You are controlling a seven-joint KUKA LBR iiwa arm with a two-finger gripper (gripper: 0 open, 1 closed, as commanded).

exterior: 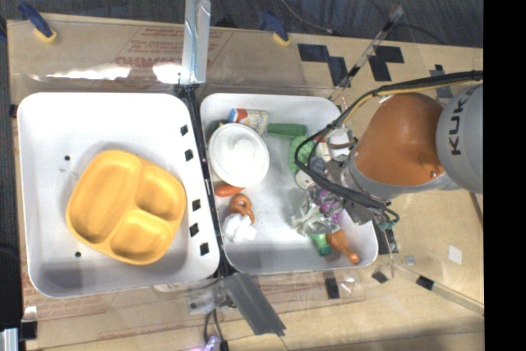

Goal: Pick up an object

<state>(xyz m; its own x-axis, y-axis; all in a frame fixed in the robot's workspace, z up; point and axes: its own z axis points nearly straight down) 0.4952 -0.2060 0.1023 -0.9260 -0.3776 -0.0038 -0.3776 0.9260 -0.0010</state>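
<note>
Nothing looks lifted yet: the gripper (pixel 322 205) sits low over the clutter right of the white bowl (pixel 239 154), near a green bottle (pixel 320 242); grip state cannot tell.

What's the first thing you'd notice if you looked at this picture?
Probably the big yellow divided plate, lying alone in the left white bin. Next, the arm's orange band, hanging over the right bin, where a white bowl sits among a jumble of small toys.
</note>
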